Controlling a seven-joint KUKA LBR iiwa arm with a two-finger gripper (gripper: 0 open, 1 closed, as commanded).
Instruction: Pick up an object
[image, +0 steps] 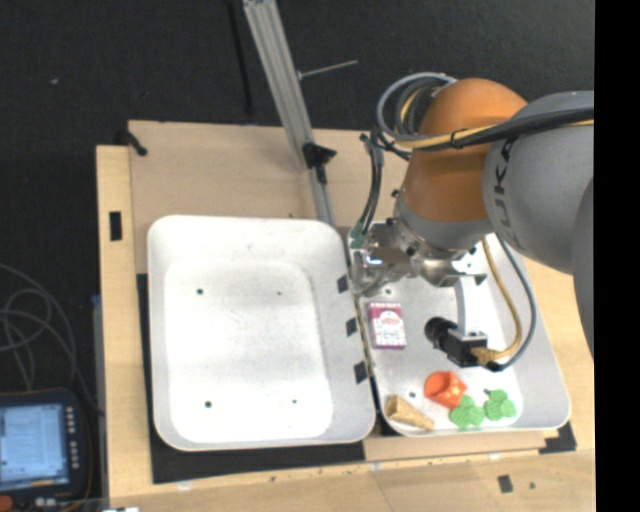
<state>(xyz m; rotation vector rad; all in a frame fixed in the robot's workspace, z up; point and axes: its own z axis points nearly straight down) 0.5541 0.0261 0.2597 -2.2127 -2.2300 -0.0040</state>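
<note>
- Your target, the small carton (387, 326), lies flat in the right bin (540, 395), beside its left wall.
- It is probably light and stiff; take it across its short sides.
- Gripper (378, 262) hangs just beyond it; you cannot tell its state.
- Tomato (444, 386), green toy (484, 409) and wedge (409, 411) crowd the near rim.
- Left bin (250, 330) sits alongside on the wooden bench (215, 165).

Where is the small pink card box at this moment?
In the camera view, the small pink card box lies in the right bin, near its left wall, just below the gripper and above the tan wedge.
</note>
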